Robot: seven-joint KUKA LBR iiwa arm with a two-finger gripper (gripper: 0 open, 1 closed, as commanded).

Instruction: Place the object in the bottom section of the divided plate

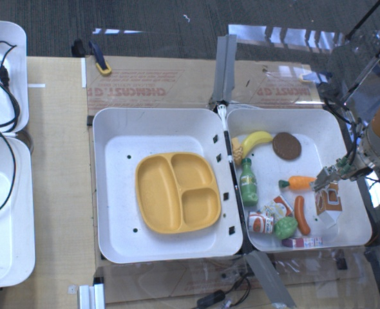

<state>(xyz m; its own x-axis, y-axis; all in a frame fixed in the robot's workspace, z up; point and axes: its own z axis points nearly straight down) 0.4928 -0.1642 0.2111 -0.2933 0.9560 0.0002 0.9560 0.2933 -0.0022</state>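
- The plate [177, 192], yellow with three sections, lies flat in the left bin [109, 172]. All sections are bare; the task is not yet done.
- The right bin [344, 143] holds the loose items: banana [254, 140], brown disc [286, 146], green bottle [248, 182], carrot [301, 183], sausage [302, 214], can [261, 223], broccoli [285, 228], a small flat packet [301, 242] and an orange-and-white carton [329, 200].
- The pincer [327, 176] sits over the right bin's right side, just above the carton and beside the carrot's tip. Whether its jaws are apart or together cannot be told; nothing is seen between them.
- The task's object is not named. By position, the carrot or the carton is the likely target; both lie on the bin floor.
- Handling, judged: the carrot looks like a light, stiff toy with a smooth, tapered body, so it may slip or roll. Best hold is across the thick mid-body, jaws square to its length.
- The carton looks light and thin-walled and may crush or tilt. Best hold is across its narrow sides, with gentle closure.
- Risk: the sausage lies close to the carton, and the bin's right wall is near. A wide approach may knock either.
- The transfer must clear the two rims where the bins meet; a loose hold could drop the item there.
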